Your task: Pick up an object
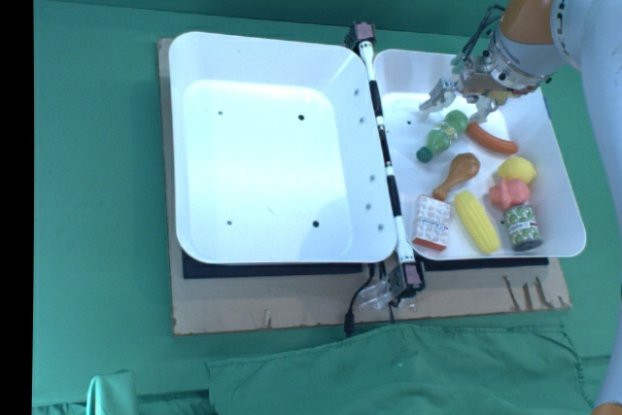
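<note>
Two white bins sit side by side on the bench: the left bin (272, 146) lies well away from the gripper, and the right bin (559, 194) lies under it. Between them runs a black-and-white rod (382, 141), off to the gripper's left in this view. The grey arm (583, 0) with its orange band reaches in from the right, and its gripper (460, 102) hovers over the far part of the right bin with its fingers spread apart, nothing between them. Just below the gripper lies a green bottle (442, 136), its upper end close to the fingertips; whether they touch it I cannot tell. Just beside the gripper, toward the right, lies a red sausage (492, 139). Nearer the camera than the gripper are a brown drumstick (457, 175), then a yellow corn cob (477, 221) and a small red-and-white box (431, 222). Farther to the right of those sit a yellow lemon (516, 170), a pink toy (508, 193) and a small dark jar (522, 228), all well apart from the gripper.
</note>
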Controlling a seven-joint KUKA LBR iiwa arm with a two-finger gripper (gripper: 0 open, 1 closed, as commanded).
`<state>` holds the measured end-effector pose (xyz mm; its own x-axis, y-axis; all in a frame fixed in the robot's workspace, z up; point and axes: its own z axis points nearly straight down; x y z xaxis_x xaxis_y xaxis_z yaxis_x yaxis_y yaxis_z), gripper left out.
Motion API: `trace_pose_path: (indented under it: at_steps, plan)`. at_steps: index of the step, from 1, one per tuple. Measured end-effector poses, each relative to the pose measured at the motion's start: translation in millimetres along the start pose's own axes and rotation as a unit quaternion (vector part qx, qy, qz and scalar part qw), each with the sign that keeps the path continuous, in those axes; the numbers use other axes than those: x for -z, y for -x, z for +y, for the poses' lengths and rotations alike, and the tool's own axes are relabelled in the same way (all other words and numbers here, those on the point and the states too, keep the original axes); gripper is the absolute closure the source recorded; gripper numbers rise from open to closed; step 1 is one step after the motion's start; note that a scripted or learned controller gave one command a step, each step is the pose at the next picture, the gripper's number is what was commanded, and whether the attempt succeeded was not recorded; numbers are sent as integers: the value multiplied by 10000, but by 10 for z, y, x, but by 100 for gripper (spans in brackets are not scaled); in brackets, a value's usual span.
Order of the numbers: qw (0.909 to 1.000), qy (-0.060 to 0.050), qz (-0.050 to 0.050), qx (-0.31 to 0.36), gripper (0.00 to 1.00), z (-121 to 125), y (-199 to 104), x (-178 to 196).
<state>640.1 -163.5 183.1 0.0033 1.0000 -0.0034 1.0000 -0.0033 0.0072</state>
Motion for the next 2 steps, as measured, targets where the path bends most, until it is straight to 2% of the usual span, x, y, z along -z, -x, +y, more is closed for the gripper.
trace_pose_path:
  at_steps: [1,2]
  plan:
    - [10000,67,-30,-13,100,27,20,167]
    - [10000,17,-5,-1,100,35,61,632]
